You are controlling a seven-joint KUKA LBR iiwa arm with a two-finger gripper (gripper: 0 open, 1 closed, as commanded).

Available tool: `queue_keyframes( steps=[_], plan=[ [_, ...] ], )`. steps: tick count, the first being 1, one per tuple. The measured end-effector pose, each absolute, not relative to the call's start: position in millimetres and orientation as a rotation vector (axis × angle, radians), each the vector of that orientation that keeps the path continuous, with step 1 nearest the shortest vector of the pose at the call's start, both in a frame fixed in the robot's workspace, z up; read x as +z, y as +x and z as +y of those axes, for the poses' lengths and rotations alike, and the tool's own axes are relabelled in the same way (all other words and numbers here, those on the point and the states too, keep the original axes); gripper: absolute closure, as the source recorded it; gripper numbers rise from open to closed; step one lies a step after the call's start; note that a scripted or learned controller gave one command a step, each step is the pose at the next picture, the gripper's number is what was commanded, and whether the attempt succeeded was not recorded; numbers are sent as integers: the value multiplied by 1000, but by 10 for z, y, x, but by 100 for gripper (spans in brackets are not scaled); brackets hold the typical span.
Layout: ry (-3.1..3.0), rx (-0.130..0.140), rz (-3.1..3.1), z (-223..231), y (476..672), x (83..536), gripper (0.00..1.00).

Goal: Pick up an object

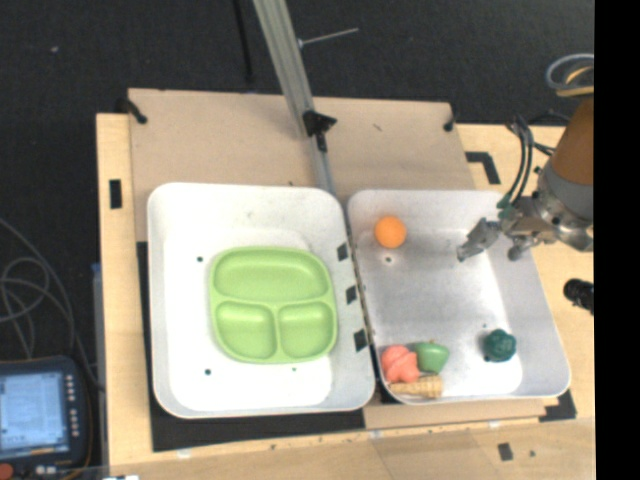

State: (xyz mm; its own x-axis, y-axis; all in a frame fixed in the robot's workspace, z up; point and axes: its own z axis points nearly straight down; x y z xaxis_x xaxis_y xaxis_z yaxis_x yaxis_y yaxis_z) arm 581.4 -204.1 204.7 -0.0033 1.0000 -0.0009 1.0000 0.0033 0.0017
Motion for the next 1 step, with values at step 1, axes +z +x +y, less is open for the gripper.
queue_keyframes(
  steps=[1],
  plan=[
    [2216,0,2224,-2041,5814,2047,0]
  ],
)
